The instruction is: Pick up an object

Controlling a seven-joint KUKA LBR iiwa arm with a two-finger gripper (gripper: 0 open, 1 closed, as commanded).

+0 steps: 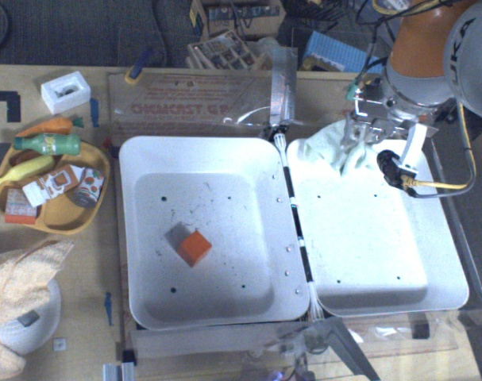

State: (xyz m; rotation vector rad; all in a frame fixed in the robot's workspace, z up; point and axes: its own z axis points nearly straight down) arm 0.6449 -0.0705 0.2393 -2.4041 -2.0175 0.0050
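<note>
A small orange cube-shaped block (195, 248) lies tilted on the floor of the left white bin (145, 165), slightly left of centre, casting a grey shadow.

A pale cloth (329, 148) lies bunched in the right white bin's (447, 284) far corner.

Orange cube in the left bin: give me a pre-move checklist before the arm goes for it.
1. Small orange cube lies free in the left white bin: ok.
2. Nothing stacked on the cube: ok.
3. Two-finger gripper above the cube: not ok; it is over the right white bin's far corner.
4. Pale crumpled cloth clear of the gripper: not ok, they overlap.
5. Fingers open for the grasp: cannot tell.
</note>
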